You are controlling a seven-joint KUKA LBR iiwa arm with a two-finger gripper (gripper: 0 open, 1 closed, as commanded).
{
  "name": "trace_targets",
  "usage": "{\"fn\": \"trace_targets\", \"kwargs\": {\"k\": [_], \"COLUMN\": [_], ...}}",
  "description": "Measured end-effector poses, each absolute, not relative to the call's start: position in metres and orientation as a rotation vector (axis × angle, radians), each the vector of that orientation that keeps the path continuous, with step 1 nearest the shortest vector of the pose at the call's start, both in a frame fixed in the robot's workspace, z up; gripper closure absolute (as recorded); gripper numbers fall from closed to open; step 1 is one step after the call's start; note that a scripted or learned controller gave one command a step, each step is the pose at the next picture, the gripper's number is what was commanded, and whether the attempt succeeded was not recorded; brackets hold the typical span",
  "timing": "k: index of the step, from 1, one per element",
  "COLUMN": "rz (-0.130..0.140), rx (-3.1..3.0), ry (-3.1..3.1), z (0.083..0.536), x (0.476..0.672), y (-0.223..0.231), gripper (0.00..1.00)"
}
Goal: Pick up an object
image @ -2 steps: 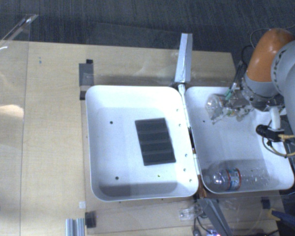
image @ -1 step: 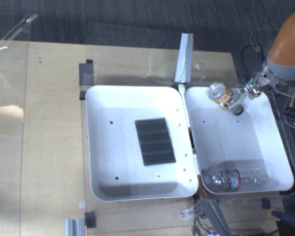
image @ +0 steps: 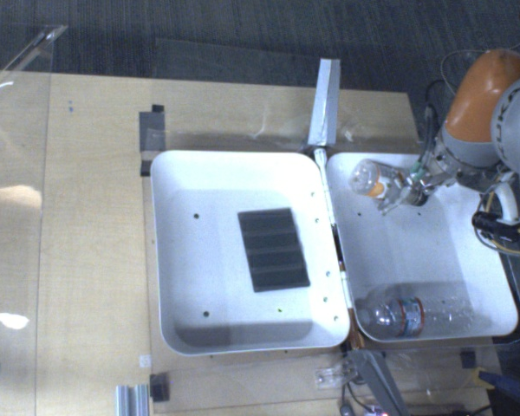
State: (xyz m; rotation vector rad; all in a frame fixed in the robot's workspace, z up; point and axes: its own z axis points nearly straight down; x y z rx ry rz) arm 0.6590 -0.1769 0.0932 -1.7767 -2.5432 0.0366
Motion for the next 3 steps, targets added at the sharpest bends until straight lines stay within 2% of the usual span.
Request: {"fn": "trace_targets", "kwargs": {"k": [1,2,3], "rz": [0.04,-0.007,-0.007], "rx": [-1.769,-1.734,-1.5], "ry": [-2.546,-2.628,-2.771], "z": [0.103,0.179,0.238], "x": [0.659,0.671,0.671], "y": [-0.176,-0.112,-0.1], "gripper": [1.0,1.0,1.0]}}
